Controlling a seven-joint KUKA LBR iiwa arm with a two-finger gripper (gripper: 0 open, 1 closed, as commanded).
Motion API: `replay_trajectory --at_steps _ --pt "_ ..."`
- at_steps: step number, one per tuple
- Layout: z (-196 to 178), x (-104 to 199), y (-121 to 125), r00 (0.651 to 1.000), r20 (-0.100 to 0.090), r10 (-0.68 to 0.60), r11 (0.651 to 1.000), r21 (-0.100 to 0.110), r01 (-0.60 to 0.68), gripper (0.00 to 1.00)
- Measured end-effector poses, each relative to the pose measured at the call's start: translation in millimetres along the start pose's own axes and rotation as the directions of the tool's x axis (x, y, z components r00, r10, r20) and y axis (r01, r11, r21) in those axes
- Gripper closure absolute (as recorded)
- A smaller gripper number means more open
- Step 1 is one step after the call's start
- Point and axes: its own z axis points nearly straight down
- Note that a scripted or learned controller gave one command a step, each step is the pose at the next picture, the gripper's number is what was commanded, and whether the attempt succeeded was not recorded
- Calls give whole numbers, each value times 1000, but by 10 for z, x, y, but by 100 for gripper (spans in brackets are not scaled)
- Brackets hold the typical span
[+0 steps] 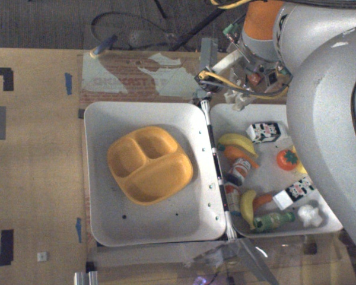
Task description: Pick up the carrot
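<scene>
The carrot (235, 154) is a short orange piece lying in the right bin (218, 115), near its left wall and just under a yellow banana (237, 141). My gripper (248, 89) hangs over the far edge of the right bin, well above and behind the carrot, with nothing visibly in it. Much of the bin's right side is hidden behind the grey arm.
The right bin also holds two small milk cartons (264, 131), an orange tomato-like fruit (287, 159), a can (240, 170), a second banana (247, 206), a green bottle (273, 220) and a white piece (309, 214). A yellow divided plate (149, 164) lies in the left bin (101, 212).
</scene>
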Motion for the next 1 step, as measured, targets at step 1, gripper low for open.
replay_trajectory --at_steps 1 --pt "-786 59 -246 992 -9 125 992 -3 -125 100"
